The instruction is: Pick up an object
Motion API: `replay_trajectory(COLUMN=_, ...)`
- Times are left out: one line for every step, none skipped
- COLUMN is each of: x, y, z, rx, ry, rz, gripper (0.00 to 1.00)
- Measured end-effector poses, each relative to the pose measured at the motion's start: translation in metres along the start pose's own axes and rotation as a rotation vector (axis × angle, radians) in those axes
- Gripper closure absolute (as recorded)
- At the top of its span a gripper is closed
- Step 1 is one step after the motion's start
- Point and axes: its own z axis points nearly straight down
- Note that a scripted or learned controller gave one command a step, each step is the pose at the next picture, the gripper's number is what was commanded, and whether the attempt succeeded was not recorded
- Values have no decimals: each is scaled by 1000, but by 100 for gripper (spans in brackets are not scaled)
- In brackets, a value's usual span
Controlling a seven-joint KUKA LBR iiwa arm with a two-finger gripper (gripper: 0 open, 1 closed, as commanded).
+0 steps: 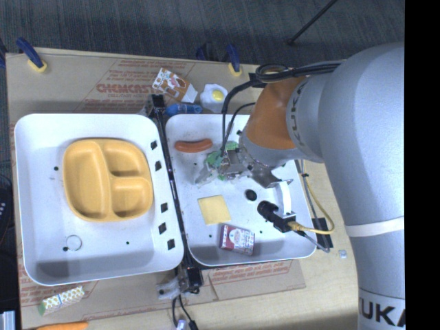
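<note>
Right bin (302, 249): sausage (194, 145) near far-left corner, yellow cheese slice (214, 209) mid-floor, red packet (236, 239) by near rim. Gripper (218, 163) low over bin floor between sausage and cheese, green bit beside it; whether open or closed, cannot tell. Left bin (34, 184) holds 1 yellow divided tray (108, 179). Both bins on counter (82, 81).

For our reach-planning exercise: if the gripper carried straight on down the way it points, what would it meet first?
Probably the green object under the gripper, in the right bin just below the sausage. Depth is unclear from this view.
</note>
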Motion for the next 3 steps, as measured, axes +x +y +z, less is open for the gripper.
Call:
replay_trajectory(x=-2, y=61, z=9, rx=-5, ry=0, rz=-90, gripper=0)
replay_trajectory(x=-2, y=61, z=-1, rx=-3, ry=0, rz=-93, gripper=100)
replay_trajectory(x=-2, y=61, z=-1, rx=-3, ry=0, rz=-93, gripper=0)
